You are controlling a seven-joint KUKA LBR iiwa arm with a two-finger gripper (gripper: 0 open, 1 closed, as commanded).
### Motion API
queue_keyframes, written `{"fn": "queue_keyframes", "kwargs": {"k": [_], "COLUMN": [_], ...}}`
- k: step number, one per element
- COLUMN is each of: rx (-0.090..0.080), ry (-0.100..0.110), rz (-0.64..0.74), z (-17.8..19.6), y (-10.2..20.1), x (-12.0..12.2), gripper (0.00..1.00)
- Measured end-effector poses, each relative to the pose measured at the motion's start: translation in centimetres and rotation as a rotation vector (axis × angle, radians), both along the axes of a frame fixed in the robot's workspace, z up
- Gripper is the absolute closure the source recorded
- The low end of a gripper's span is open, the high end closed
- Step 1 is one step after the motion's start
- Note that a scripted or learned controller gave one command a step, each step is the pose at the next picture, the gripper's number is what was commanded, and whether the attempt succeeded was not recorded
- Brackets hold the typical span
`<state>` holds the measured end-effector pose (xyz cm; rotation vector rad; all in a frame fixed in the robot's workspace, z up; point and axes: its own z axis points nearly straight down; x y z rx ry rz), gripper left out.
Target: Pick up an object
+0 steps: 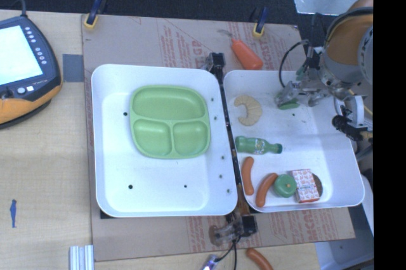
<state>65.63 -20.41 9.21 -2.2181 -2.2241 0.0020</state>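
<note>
Bins were seen side by side on a cardboard sheet (190, 40) laid over the worktop (44, 186) in the single overhead view. In the left bin (108, 192) a green tray (170, 121) with three compartments lay flat, toward the upper middle. The right bin (336, 161) was reached by the arm (349, 34) from the right edge, with its orange band high in the frame. The pincer (293, 96) was held low over the bin's upper part, near the far wall; something small and green appeared at its tip, but whether this was gripped could not be told, nor how far the pincer was opened.

A croissant (248, 108) lay in the upper left of the right bin, well left of the pincer. Below it a green bottle (257, 146) lay on its side, its neck pointing right. Near the lower left corner two sausages were seen: one (247, 175) nearly upright beside the bin's left wall, another (265, 189) tilted just right of it. A green round piece (285, 186) sat touching the tilted sausage, and a red-and-white box (306, 186) lay just beside that piece, close to the near wall.

Outside the bins, a carrot (246, 54) rested on the cardboard above the right bin. A pendant (22, 69) with a screen lay on the worktop at the left edge. Two clamps (94, 12) were fixed along the far edge of the cardboard.
</note>
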Motion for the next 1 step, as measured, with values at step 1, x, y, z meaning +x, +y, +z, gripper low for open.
{"fn": "queue_keyframes", "kwargs": {"k": [1], "rx": [0.002], "ry": [0.003], "rz": [0.001], "z": [-0.02], "y": [1.16], "x": [-0.04], "gripper": [0.00]}}
